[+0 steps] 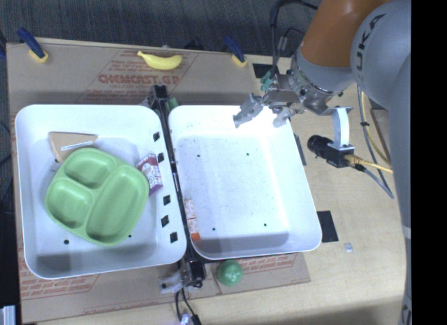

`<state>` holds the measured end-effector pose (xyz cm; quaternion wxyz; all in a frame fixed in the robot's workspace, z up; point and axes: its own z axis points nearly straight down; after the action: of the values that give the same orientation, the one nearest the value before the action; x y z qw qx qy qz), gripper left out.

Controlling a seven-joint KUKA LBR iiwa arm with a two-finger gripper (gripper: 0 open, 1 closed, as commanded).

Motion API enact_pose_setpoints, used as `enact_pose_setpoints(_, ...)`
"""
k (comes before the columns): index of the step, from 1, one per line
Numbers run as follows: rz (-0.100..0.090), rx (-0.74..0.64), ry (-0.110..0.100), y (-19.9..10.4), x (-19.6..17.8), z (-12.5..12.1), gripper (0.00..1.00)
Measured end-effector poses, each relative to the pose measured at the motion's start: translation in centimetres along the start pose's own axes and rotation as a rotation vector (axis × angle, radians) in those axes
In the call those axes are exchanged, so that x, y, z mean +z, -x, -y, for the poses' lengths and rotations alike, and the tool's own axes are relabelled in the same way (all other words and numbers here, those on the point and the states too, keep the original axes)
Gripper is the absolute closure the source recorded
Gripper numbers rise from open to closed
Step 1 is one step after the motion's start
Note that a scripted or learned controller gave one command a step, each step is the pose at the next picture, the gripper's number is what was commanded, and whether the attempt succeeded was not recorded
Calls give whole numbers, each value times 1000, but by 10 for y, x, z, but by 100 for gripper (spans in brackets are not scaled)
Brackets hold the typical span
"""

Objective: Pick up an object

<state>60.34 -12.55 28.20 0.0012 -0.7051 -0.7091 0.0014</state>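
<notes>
Overhead, the arm (363,30) reaches in from the right, its gripper (264,112) poised above the far rim of the right bin (300,198) with nothing between its fingers.

Largest first: both bins sit side by side on cardboard (126,75), clamped at the far edge, likely to keep the lot from sliding. All pickable things lie in the left bin (28,198), well apart from the gripper: a green tray (98,194) with three wells fills its middle, a tan wedge (66,142) sits just beyond it, and a small red packet (150,171) leans near the dividing wall. Fingers look spread and released. Outside the bins, a banana (160,59) rests on the far cardboard and a green ball (228,272) at the near edge, probably strays.
</notes>
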Motion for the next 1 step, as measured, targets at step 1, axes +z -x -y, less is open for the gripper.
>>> enact_pose_setpoints(1, 0, 0, -4, 30, 156, -20, 0)
